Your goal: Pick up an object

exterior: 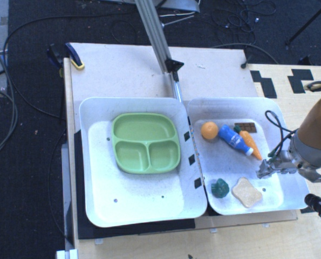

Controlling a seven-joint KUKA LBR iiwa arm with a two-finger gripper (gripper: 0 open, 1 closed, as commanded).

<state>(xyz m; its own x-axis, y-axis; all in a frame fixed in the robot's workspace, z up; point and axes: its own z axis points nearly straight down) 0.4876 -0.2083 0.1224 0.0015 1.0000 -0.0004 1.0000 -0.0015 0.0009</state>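
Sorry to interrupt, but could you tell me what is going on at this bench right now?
A grey robot arm reaches in from the right, its gripper low over the right-hand white bin, near the pale slice of toy bread. That bin also holds a blue plastic bottle, an orange ball, an orange toy carrot, a brown block and a small dark green toy. The left bin holds a light green divided tray. Nothing looks lifted.
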